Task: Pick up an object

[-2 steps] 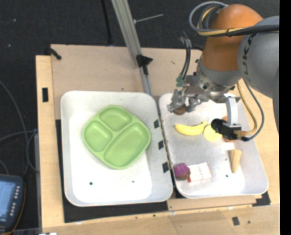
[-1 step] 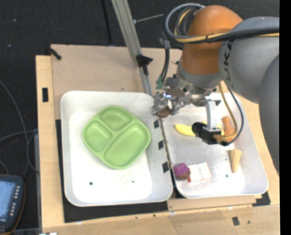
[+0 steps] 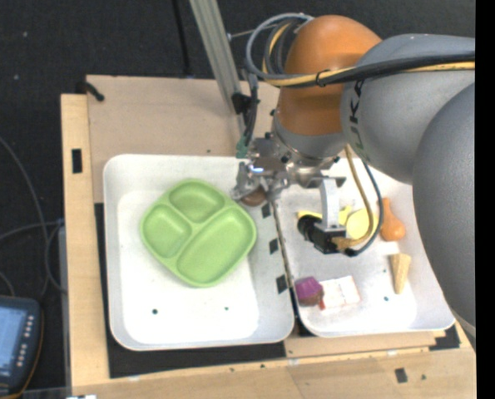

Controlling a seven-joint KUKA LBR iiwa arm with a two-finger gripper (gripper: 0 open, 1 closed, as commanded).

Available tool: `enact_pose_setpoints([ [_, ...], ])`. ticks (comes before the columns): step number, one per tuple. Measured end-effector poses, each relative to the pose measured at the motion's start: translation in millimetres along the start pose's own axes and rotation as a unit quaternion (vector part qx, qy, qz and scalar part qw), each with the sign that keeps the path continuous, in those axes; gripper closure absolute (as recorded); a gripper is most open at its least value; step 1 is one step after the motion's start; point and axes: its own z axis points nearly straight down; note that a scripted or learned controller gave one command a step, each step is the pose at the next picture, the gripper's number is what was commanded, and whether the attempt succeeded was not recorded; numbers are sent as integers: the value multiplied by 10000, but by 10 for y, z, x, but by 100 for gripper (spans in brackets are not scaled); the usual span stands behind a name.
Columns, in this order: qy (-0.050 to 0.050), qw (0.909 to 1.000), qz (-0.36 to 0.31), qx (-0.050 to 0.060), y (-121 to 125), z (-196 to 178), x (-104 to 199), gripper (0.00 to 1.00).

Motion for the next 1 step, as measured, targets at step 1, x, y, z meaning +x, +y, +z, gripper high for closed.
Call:
enact_pose_setpoints([
  [1, -1, 10000, 25, -4, 4, -2, -25, 0],
])
